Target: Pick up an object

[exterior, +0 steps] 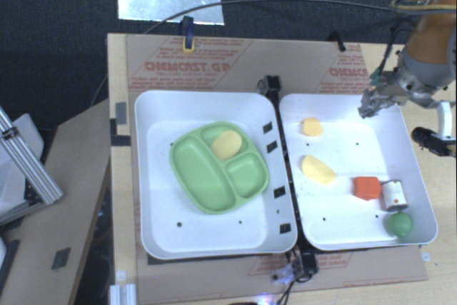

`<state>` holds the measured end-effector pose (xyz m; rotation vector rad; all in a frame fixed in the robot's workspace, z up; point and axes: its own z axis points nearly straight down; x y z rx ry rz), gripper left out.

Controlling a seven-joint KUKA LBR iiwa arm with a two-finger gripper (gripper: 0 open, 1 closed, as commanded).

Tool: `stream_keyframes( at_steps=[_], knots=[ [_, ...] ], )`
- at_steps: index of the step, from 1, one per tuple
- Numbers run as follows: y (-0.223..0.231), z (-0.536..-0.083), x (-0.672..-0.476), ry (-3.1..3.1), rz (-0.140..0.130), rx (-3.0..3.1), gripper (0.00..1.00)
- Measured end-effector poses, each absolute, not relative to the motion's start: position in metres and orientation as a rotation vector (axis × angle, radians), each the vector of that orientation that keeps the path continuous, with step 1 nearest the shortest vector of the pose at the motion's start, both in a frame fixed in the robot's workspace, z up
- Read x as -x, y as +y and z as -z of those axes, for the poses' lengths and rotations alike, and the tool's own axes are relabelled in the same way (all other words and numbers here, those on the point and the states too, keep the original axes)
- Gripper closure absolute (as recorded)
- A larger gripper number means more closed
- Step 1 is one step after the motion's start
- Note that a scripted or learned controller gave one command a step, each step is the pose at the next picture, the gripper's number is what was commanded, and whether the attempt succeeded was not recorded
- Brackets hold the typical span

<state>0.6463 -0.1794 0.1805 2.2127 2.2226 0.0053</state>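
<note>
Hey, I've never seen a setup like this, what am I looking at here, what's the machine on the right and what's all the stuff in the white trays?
This is one picture from a camera fixed above a workbench, looking down at a slant. The grey and orange machine at the right is a robot arm; its gripper hangs over the far edge of the right bin, and nothing shows between its fingers. Its job is to pick up an object.

Two shallow white bins sit side by side. The left bin holds a green divided plate with a yellow piece in one compartment. The right bin holds a small yellow piece, a larger yellow piece, an orange block, a small can and a green ball.
</note>
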Motion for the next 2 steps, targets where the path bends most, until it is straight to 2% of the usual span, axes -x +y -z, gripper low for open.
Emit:
stream_keyframes(
  at_steps=[2],
  knots=[
    [-0.181,-0.295,-0.656,2.223,-0.006,-2.21,1.0]
  ],
)
